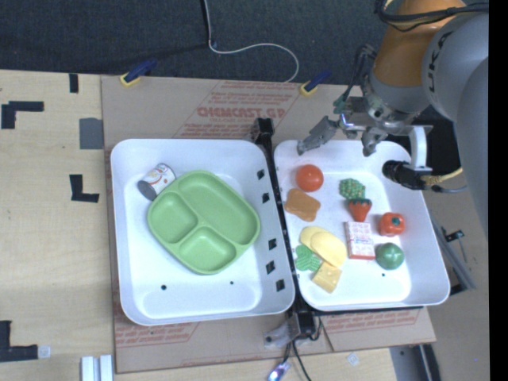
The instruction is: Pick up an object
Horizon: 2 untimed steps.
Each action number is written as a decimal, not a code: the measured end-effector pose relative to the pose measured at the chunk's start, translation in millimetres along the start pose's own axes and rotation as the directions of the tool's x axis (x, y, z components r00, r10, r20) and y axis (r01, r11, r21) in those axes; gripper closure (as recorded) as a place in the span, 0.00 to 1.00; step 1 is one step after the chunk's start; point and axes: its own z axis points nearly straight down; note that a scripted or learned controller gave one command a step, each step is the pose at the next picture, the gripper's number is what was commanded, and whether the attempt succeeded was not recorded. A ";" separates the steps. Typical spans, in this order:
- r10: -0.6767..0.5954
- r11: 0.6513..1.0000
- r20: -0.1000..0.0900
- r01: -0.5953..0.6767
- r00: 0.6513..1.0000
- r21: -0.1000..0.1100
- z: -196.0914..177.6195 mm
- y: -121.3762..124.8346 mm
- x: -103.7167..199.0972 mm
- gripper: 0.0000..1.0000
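Grey tool (343, 139) hangs spread wide, gripping nothing, above right bin (413, 292).

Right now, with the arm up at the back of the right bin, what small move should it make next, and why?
Probably lower the end effector forward and down toward the red tomato. It hangs open over the right bin's back edge, holding nothing, and the tomato lies nearest, with space around it.

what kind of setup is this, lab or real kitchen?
Likely a robot lab bench: toy food in the right bin, a green plate in the left bin, taped cardboard underneath.
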 end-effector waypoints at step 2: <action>0.000 1.000 0.001 0.000 1.000 0.001 120.3 -7.6 -10.8 0.00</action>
